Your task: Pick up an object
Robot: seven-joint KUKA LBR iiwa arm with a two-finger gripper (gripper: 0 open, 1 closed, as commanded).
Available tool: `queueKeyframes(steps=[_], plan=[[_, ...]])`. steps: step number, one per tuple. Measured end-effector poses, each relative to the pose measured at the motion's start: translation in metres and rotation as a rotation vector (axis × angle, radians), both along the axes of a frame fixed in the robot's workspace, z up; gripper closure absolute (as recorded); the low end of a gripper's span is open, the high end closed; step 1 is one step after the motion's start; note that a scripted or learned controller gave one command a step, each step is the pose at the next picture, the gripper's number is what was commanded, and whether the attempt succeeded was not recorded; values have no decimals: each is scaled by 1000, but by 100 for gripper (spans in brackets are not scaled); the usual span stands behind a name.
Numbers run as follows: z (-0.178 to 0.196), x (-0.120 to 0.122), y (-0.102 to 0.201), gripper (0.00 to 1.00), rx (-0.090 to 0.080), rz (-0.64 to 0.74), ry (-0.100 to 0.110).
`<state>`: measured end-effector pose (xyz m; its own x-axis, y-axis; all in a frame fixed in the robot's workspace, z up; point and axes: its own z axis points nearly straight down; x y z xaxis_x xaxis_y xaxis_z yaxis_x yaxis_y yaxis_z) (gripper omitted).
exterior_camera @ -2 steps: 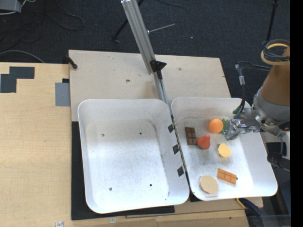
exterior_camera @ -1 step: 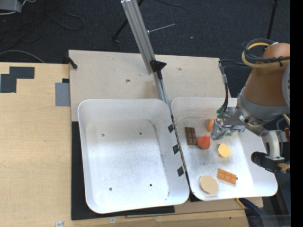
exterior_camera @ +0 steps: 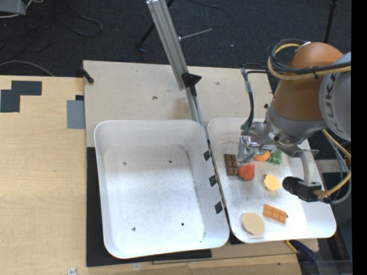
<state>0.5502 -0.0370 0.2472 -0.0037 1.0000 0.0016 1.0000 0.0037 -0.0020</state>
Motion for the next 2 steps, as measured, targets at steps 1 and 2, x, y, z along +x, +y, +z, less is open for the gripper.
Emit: queueKeyframes(steps=[1,2], plan=[[-5,7,41,100,0,-1,1],[-21,21,90,100,-1,-1,1]])
